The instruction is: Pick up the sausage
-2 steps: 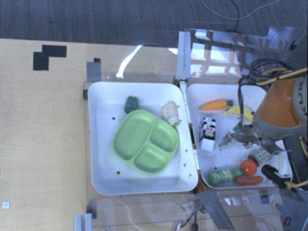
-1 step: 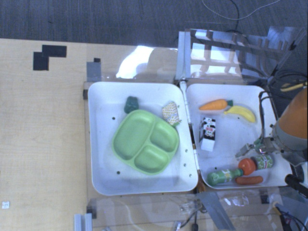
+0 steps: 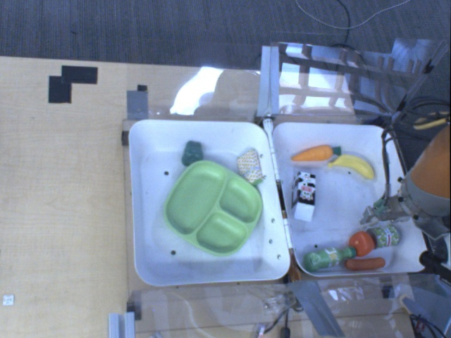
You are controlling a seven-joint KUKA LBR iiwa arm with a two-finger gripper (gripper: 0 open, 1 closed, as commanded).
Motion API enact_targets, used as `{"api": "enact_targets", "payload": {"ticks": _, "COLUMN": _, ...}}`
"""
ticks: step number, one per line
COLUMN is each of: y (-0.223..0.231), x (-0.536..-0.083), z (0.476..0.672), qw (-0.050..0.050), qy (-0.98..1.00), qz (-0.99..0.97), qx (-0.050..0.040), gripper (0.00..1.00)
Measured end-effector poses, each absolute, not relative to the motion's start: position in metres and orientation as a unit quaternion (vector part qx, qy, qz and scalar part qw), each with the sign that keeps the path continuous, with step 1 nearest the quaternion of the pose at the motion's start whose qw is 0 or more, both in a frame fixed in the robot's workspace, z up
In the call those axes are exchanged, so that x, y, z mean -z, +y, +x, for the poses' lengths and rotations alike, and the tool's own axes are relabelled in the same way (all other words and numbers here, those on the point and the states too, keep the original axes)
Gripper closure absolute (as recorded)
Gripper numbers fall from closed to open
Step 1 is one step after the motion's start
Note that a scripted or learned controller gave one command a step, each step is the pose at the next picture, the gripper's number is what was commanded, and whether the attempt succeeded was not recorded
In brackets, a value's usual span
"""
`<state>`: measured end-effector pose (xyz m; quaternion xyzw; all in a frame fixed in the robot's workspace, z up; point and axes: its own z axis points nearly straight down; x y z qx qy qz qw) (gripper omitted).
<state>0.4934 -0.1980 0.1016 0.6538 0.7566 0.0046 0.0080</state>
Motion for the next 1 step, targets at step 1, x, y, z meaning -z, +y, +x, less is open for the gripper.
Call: {"api": "enact_targets", "payload": {"ticks": 1, "y": -0.198, "x": -0.1016, "z": 0.4933, "qw": 0.008, "qy": 0.757, "qz": 0.654, "qx": -0.0045, "gripper": 0.0}}
